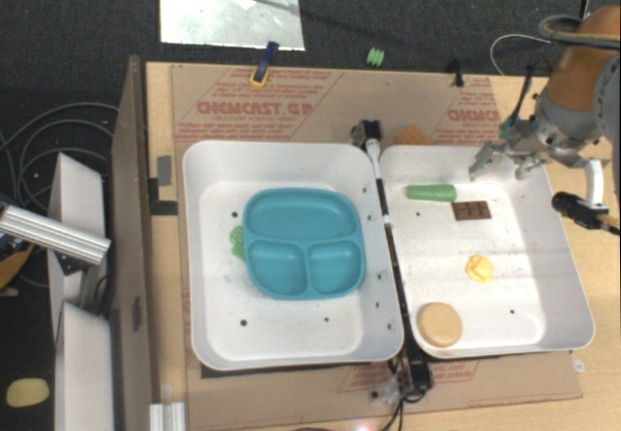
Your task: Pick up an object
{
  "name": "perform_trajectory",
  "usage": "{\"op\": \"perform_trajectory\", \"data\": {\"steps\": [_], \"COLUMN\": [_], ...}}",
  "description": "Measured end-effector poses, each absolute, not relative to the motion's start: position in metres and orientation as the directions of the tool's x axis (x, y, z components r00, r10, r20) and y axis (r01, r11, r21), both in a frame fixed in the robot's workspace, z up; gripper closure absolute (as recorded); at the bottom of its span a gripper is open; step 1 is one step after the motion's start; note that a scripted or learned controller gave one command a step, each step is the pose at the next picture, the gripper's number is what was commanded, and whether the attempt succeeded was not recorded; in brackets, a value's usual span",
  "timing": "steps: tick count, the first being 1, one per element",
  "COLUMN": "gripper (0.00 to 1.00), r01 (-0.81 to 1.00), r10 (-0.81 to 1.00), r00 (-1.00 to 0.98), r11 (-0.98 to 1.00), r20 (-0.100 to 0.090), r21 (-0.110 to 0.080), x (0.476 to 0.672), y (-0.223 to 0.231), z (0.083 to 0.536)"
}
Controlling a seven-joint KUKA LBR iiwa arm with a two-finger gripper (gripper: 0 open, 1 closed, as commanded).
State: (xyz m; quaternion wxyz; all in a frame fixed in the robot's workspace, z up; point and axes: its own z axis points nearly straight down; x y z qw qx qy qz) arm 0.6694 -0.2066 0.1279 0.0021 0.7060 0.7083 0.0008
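The claw [506, 159] hovers with fingers spread, holding nothing; green piece [431, 192] and chocolate bar [473, 212] lie just below-left.

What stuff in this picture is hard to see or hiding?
- Green thing in the left bin: mostly hidden under the blue tray, camera view.
- Gripper over the right bin: too small and blurred to tell open or shut.
- Arm: cut off by the picture's right edge.
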Motion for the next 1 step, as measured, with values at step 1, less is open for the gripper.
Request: {"op": "perform_trajectory", "data": {"steps": [1], "gripper": [0.0], "r01": [1.0], "r10": [1.0], "r00": [0.0], "r11": [0.0], "r20": [0.002], "r21": [-0.005], "x": [0.6202], "y": [-0.1812], "z": [0.0817]}}
